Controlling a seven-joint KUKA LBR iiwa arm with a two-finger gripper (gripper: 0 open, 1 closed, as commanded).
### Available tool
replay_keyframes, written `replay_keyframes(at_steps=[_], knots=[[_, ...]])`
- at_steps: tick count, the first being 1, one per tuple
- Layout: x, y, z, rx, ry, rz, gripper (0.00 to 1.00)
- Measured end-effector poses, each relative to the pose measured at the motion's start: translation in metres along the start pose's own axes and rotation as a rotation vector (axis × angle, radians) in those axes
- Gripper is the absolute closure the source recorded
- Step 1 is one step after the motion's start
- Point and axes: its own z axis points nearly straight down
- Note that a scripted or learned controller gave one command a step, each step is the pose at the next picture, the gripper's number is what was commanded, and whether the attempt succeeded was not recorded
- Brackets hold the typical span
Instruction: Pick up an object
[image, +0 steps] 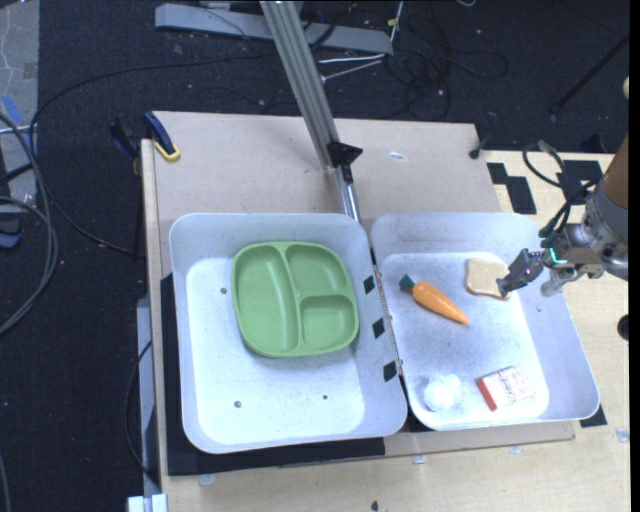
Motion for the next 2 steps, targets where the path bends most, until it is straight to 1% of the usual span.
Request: replay_keyframes(at_steps=[1, 2], knots=[[0.0, 0.0, 0.0, -0.001, 0.0, 0.0, 0.0], [0.005, -0.001, 0.063, 0.005, 0.001, 0.002, 0.0]])
